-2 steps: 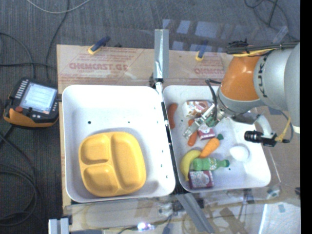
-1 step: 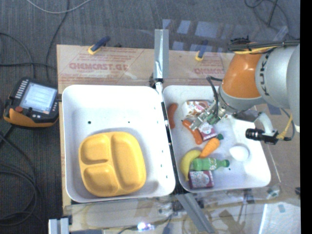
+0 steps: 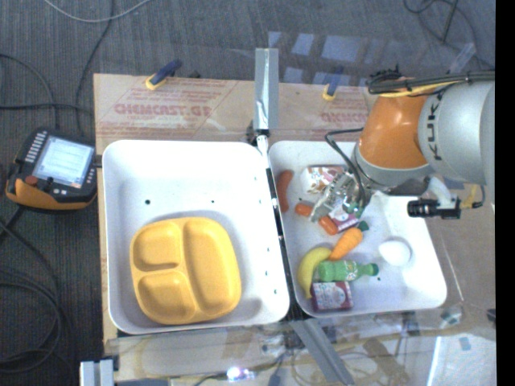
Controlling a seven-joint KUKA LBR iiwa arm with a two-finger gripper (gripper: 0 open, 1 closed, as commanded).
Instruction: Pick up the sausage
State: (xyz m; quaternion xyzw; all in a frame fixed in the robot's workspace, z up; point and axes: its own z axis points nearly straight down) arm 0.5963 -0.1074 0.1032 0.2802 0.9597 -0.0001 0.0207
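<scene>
The sausage (image 3: 284, 190), a reddish-brown link, lies upright along the left wall of the right bin (image 3: 426, 296). My gripper (image 3: 339, 197) hangs low over the middle of that bin, to the right of the sausage and apart from it, above a clutter of small items. The orange wrist band (image 3: 392, 139) sits above and to the right of it.
Near the gripper lie a small orange piece (image 3: 303, 210), a carrot (image 3: 347, 242), a banana (image 3: 311, 265), a green bottle (image 3: 347, 271), a red packet (image 3: 331, 296), a white ball (image 3: 394, 252) and a wrapper (image 3: 320, 175). The left bin (image 3: 161, 167) holds a yellow divided tray (image 3: 187, 268).
</scene>
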